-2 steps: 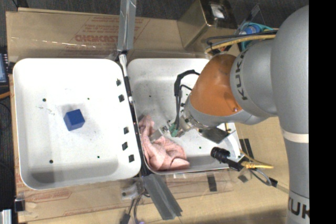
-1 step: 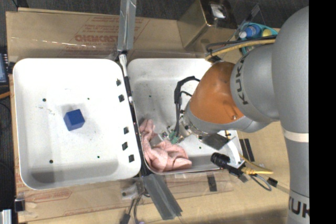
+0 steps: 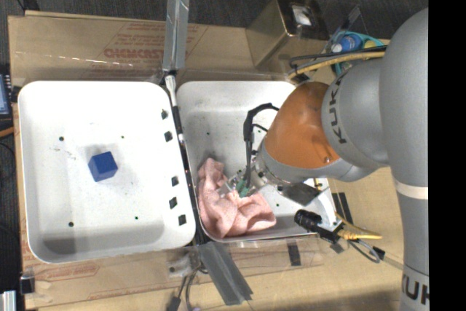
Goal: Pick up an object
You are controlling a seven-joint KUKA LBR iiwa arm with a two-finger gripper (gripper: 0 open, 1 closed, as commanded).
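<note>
The grey arm with the orange band [image 3: 306,131] reaches in from the right, over the right-hand shallow white bin [image 3: 218,109]. Its end effector [image 3: 242,184] is low in that bin, at the upper right edge of a crumpled pink cloth [image 3: 227,202] lying in the bin's near left corner. Whether it touches or grips the cloth cannot be told, nor how far it is spread. A small blue cube [image 3: 103,165] sits alone in the left-hand shallow white bin [image 3: 44,113], well apart from the arm. Both bins rest on the table [image 3: 87,40].
</note>
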